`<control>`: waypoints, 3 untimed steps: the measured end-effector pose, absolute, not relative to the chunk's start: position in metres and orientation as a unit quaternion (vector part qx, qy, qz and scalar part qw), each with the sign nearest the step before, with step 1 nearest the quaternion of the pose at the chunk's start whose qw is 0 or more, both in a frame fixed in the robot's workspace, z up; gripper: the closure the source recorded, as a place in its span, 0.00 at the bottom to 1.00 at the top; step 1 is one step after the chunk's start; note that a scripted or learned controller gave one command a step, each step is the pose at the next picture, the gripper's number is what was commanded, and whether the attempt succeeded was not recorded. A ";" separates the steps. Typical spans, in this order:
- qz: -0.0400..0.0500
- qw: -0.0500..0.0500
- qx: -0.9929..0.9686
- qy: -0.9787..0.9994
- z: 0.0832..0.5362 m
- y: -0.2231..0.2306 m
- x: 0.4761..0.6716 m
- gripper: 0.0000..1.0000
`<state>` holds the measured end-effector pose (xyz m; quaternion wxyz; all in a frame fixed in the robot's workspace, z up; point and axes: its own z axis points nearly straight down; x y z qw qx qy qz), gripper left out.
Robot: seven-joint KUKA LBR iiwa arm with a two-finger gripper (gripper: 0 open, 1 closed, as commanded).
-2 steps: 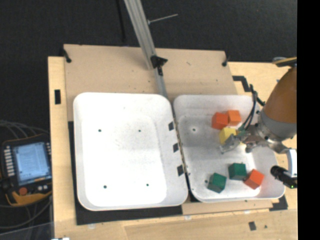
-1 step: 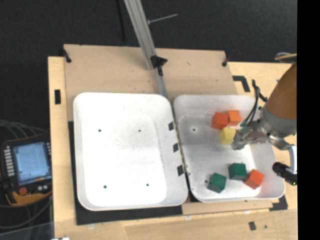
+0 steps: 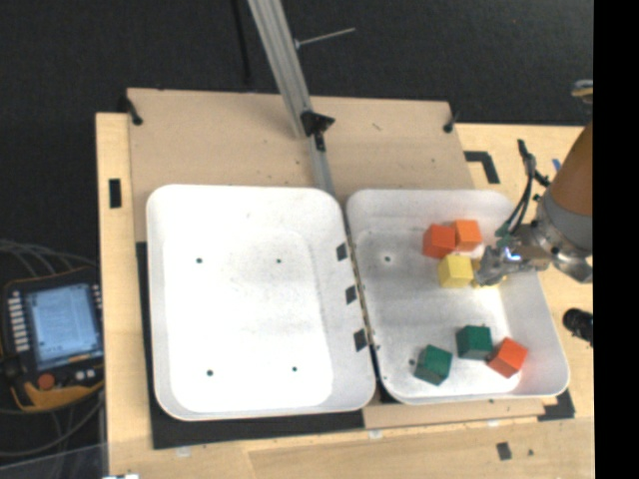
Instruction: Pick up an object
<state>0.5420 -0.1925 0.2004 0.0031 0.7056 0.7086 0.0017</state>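
The right bin (image 3: 399, 218) holds six blocks: three orange ones (image 3: 439, 240), (image 3: 468, 234), (image 3: 508, 356), two green (image 3: 433, 363), (image 3: 474, 342), and one yellow (image 3: 456, 269). The gripper (image 3: 496, 264) is down just beside the yellow block's right side, though how its grip stands I cannot tell. The left bin (image 3: 245, 297) sits alongside.

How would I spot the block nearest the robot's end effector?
Look in the right-hand white bin, at its upper cluster of three blocks beside the end effector. The yellow block sits just below two orange blocks. It is the bin's single yellow one.
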 end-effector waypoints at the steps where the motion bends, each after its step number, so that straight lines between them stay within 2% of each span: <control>1: 0.002 0.004 0.706 0.708 0.253 -0.202 0.537 1.00; 2: 0.002 0.003 0.706 0.708 0.294 -0.203 0.539 1.00; 3: 0.001 0.001 0.704 0.710 0.297 -0.146 0.542 1.00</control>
